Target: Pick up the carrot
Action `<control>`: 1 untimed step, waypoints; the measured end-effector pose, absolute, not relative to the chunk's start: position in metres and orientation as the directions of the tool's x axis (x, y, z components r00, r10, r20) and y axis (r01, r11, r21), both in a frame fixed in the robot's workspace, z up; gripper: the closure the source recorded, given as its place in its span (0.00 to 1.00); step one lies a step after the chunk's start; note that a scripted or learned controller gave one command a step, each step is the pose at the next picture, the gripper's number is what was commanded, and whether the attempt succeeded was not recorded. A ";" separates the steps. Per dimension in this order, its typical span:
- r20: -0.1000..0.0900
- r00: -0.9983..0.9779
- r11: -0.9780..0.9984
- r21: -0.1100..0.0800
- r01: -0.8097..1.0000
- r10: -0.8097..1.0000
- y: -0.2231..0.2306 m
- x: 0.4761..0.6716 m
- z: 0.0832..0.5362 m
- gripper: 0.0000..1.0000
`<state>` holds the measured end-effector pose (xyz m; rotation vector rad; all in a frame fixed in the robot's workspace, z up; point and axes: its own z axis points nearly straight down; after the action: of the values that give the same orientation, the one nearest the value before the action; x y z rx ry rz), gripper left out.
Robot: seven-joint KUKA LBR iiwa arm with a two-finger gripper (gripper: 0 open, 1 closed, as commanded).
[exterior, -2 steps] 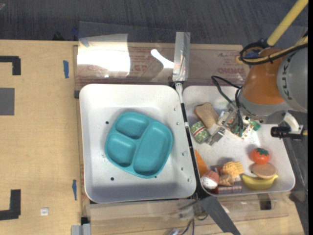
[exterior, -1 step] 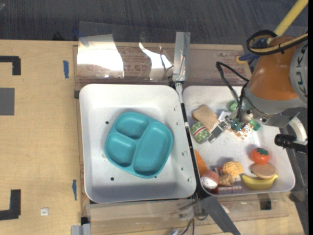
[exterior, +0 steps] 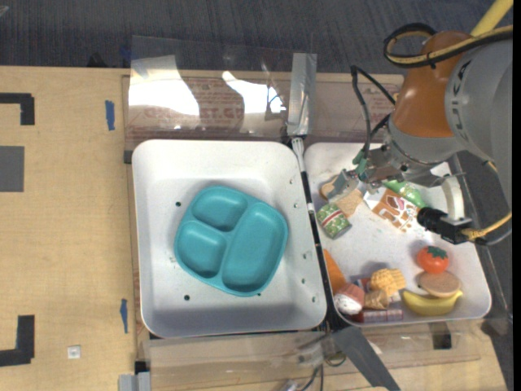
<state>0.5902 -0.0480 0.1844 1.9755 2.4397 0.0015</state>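
The tool (exterior: 370,169) is seen low over the back of the right bin (exterior: 480,300), near a green packet (exterior: 334,218) — whether it is clenched or released cannot be told. The carrot (exterior: 332,271) is found against the bin's left wall, well apart from the tool — a teal tray (exterior: 232,239) is seen in the left bin (exterior: 155,169)
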 end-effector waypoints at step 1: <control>0.000 0.210 -0.210 -0.004 0.978 0.978 -0.060 0.510 0.184 0.00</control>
<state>0.5100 -0.0604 0.1839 2.4459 1.9771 -0.0042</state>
